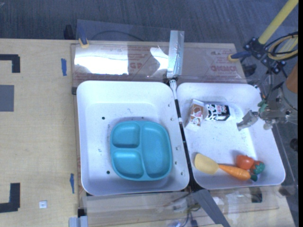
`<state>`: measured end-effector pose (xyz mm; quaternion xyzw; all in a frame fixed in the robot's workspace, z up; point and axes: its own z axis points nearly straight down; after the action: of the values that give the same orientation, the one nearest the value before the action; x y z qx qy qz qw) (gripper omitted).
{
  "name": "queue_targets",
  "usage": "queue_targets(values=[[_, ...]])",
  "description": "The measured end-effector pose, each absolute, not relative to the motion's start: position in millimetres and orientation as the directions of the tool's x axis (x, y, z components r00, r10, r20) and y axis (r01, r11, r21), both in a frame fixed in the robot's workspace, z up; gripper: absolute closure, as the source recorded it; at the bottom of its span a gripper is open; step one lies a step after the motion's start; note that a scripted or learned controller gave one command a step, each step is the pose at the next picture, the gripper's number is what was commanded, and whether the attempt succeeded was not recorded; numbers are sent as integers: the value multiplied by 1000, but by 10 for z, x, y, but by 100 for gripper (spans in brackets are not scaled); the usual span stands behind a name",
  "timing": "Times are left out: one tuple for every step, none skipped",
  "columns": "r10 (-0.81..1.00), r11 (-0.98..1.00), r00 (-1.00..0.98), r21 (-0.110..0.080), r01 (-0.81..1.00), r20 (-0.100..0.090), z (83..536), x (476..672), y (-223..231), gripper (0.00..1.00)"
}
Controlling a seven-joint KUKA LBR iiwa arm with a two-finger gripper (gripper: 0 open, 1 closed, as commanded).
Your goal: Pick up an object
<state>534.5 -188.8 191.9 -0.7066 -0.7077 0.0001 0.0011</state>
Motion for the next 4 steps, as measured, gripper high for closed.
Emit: queue_targets(values=[[1000, 18, -18, 5, 1000, -1, 1285, 6091, -1514, 0], [1000, 16, -16, 3, 1000, -1, 1277, 6084, -1522, 0], [950, 312, -312, 5, 950, -3, 1376, 6311, -1402, 0], [945, 328, -328, 4, 945, -2, 1025, 6583, -1360, 0]])
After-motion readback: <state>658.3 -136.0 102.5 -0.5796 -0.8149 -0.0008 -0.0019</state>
